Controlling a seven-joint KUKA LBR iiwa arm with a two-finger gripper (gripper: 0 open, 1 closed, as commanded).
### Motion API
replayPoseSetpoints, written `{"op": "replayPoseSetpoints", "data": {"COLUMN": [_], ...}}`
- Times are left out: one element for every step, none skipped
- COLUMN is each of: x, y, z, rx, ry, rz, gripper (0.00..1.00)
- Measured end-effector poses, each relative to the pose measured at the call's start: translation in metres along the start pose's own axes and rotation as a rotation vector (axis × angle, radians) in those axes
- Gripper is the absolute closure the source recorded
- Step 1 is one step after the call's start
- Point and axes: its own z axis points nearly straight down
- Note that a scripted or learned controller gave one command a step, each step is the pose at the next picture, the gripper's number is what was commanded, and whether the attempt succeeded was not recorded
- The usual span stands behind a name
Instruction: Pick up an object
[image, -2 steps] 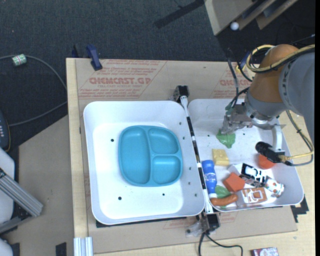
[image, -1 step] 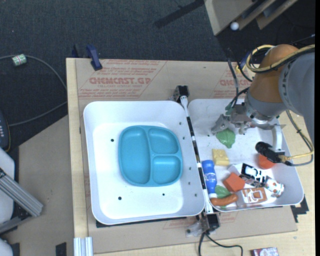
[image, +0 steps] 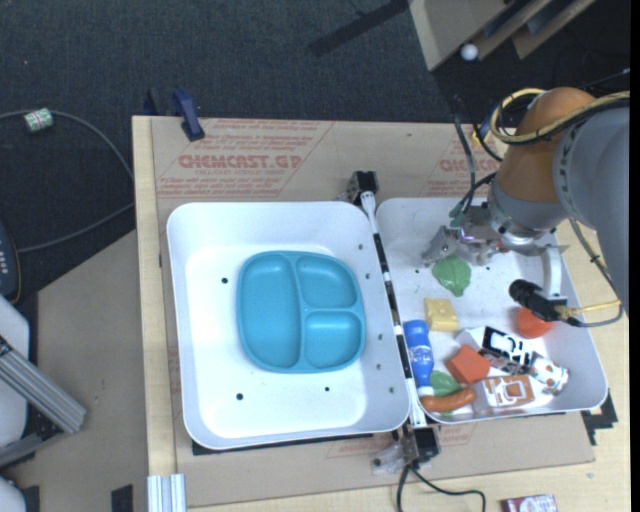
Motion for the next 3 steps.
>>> {"op": "replayPoseSetpoints", "data": {"x": [0.018,0.018,0.018], "y": [0.0,0.0,0.0], "z": [0.0,-0.01,-0.01], "rx": [0.003,0.001,0.001], "ry": [0.001,0.001,0.001], "rz": [-0.001,-0.001,-0.001], "gripper": [0.0,1.0,0.0]}}
